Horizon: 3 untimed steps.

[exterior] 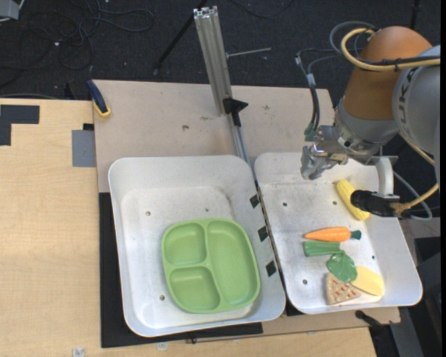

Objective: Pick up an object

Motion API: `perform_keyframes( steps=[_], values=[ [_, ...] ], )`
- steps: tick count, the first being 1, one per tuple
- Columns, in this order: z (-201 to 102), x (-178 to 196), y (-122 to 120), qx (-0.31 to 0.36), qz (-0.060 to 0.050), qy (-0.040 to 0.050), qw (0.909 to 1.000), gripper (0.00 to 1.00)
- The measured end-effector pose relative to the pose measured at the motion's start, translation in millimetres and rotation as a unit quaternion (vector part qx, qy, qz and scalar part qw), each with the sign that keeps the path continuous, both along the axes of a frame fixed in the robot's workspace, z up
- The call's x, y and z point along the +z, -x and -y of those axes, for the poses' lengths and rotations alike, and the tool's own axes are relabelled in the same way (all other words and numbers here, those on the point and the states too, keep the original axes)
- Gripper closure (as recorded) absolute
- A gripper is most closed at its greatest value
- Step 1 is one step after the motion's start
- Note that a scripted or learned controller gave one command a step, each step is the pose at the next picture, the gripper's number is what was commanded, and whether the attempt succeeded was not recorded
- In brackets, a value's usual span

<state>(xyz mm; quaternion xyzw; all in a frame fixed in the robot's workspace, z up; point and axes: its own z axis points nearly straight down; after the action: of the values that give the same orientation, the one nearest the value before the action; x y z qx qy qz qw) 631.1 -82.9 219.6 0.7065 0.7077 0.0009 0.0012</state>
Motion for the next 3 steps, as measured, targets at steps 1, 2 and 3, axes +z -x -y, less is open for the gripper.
perform_keyframes(
  steps=[1,2,3],
  values=[
    [1,53,-1,0.0,0.0,0.0001,1.0,1.0],
    [-40,46,5,0.001,-0.004,-0.0006,1.0,1.0],
    [-92,24,9,0.001,-0.004,-0.001,1.0,1.0]
  ],
)
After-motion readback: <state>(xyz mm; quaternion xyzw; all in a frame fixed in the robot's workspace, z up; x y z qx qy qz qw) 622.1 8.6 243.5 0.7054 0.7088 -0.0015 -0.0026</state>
